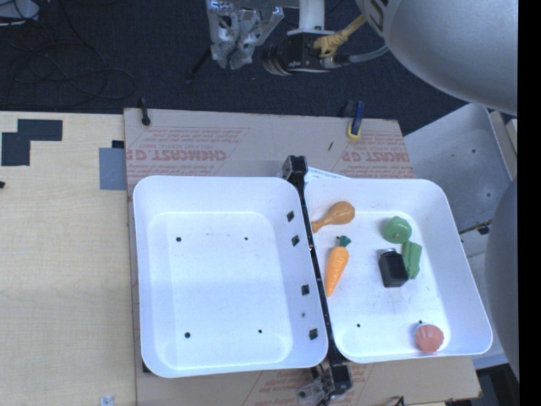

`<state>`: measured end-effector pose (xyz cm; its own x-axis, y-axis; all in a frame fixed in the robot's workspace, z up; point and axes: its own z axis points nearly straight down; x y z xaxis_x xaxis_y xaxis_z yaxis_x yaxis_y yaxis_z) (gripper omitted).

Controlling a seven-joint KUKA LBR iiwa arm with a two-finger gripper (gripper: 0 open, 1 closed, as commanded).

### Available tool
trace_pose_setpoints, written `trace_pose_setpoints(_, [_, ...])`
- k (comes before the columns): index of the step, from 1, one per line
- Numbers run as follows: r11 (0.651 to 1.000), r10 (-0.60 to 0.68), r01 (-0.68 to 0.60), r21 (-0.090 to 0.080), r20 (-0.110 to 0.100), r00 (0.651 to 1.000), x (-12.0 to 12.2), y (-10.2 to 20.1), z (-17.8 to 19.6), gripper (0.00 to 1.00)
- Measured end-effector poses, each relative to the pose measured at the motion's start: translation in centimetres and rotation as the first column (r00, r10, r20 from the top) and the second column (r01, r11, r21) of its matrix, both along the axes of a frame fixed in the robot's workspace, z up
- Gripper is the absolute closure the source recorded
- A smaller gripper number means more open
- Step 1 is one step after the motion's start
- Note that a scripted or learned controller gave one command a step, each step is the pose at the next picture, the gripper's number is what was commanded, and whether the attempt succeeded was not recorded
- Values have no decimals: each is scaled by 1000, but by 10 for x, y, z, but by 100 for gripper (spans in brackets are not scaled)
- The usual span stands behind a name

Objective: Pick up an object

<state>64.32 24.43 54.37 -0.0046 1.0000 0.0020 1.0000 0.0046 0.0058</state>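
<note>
The right bin [456, 227] holds several objects. An orange carrot [336, 265] lies near the divider, with a tan gourd-shaped piece [336, 216] just above it. Further right are a round green piece [396, 227], a green elongated piece [412, 259] and a black block [392, 269] touching it. A pinkish-red ball [428, 337] rests in the near right corner. My gripper [235, 36] hangs high at the top of the view, beyond the far edge of the bins and well away from every object, with nothing visibly in it.
The left bin [152, 227] sits beside the right one, joined by a black divider clip strip [306, 260]. Both rest on a cardboard sheet [211, 146] on the wooden bench. The grey arm [448, 32] crosses the upper right.
</note>
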Motion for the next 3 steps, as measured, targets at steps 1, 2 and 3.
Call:
trace_pose_setpoints(1, [1000, 0, 0, -8, -25, 1000, -110, 0, -134, 100])
trace_pose_setpoints(2, [1000, -5, 5, -3, -6, 1000, -69, -1, -107, 100])
trace_pose_setpoints(3, [1000, -4, 4, -4, -10, 1000, -70, -1, -108, 0])
